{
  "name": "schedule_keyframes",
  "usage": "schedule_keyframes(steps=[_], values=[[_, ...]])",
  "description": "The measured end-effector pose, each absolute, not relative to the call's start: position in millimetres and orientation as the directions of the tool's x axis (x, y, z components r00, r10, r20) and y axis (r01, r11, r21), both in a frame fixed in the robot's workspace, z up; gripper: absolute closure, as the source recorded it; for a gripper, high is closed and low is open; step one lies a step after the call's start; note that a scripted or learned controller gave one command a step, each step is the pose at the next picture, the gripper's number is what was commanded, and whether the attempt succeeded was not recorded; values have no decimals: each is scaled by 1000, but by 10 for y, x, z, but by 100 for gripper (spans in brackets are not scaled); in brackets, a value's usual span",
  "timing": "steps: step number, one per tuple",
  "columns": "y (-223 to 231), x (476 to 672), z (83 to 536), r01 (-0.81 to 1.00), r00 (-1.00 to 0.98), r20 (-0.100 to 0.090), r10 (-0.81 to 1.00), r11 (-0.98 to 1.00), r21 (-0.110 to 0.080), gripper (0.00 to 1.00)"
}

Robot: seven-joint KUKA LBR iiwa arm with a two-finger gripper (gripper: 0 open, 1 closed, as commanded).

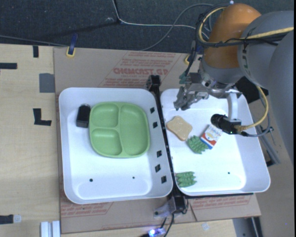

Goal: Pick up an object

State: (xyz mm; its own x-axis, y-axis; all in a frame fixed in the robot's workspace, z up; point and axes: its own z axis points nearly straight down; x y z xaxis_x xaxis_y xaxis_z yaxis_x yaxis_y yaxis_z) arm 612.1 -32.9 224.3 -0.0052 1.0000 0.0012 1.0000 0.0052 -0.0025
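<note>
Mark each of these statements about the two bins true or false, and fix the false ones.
1. The green divided plate lies in the left bin. True.
2. The slice of bread sits on the green plate. False: it lies on the floor of the right bin.
3. A small black object rests left of the plate. True.
4. The gripper hovers over the left bin. False: it is over the right bin's upper left part.

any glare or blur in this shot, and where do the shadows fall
Camera view: even, soft lighting; the white right bin looks bright but not blown out; the sectioned green plastic plate casts only a thin shadow in the white left bin. The tan bread slice is slightly soft, and the gripper is dark and blurry, so its jaws are hard to read.
</note>
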Motion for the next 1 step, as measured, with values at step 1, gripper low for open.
schedule_keyframes(steps=[1], values=[[206, 6045, 2338, 1000, -6, 1, 1000, 6, -1, 100]])
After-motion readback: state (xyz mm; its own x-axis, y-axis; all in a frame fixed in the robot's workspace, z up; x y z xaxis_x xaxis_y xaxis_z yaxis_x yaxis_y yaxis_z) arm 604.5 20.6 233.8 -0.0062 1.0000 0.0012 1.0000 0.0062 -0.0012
